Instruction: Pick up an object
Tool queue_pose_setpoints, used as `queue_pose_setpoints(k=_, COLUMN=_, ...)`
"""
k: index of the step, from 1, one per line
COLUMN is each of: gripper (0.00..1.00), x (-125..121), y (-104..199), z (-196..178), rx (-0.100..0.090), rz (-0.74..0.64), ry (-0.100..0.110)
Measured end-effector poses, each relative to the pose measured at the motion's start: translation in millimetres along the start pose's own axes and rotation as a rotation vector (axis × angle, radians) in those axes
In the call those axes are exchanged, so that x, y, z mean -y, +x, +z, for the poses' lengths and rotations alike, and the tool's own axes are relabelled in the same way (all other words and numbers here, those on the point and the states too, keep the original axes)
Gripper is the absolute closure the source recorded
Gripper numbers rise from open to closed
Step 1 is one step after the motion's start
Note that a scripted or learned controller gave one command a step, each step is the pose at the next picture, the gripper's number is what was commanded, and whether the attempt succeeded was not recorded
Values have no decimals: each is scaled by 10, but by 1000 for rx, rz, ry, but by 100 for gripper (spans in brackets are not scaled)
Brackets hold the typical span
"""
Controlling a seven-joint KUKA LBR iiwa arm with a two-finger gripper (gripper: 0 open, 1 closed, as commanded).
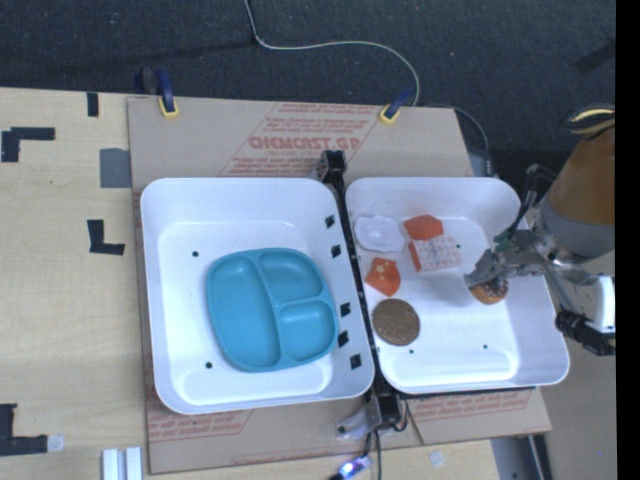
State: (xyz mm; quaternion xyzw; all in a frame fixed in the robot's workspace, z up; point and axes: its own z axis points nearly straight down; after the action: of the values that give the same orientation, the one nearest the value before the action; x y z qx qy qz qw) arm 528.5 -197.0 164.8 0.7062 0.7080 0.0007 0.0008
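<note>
The surface (60, 298) is light wood, and 2 white bins sit side by side on a brown board (300, 138). The left bin (165, 218) has a blue plate (270, 308) in it, with 3 parts to put food in. The plate lies flat in the middle of that bin.

The right bin (530, 358) has a few small things in it. A round brown disc (397, 321) lies near the bin's front left. An orange piece (384, 276) sits just above the disc. A clear round lid (377, 233) is near the back left. Next to the lid is an orange block (423, 227), and a white and red packet (436, 256) lies just below the block.

The grey arm (580, 208) comes in from the right. Its gripper (490, 280) is low over the right side of the right bin. A small brown and orange thing (489, 292) is right at the tips of the fingers. I cannot tell if the fingers are apart or together, or if they hold that thing.

A thin white cable (330, 46) runs across the dark floor behind the board.
</note>
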Motion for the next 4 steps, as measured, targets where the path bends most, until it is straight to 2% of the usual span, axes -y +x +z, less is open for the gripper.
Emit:
queue_pose_setpoints(k=1, gripper=100, x=-13, y=5, z=-513, rx=0, rz=0, ry=1)
queue_pose_setpoints(k=2, gripper=100, x=-145, y=537, z=-607, rx=-2, rz=-5, ry=3)
queue_pose_setpoints(k=4, gripper=100, x=-314, y=1582, z=-394, rx=-1, rz=-4, ry=6)
